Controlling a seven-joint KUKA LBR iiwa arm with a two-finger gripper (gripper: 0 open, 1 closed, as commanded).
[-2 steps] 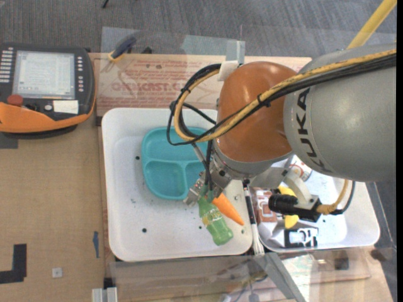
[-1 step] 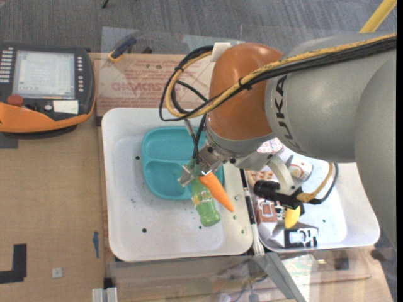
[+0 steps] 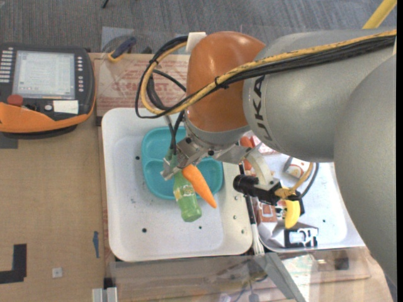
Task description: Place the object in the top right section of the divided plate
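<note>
Teal divided plate (image 3: 153, 162) sits in left bin (image 3: 119, 187). Carrot (image 3: 200, 184) and green bottle (image 3: 187, 200) overlap its lower edge (touching each other). Gripper (image 3: 171, 167) above plate; opening cannot be told.

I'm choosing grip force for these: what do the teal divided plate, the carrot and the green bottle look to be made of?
Divided plate: likely hard moulded plastic, with uniform teal colour, smooth raised dividers and a faint sheen. Carrot: probably a plastic toy, flat orange and smooth. Green bottle: seemingly translucent plastic with a paler label; the picture does not show whether it is rigid or soft.
</note>
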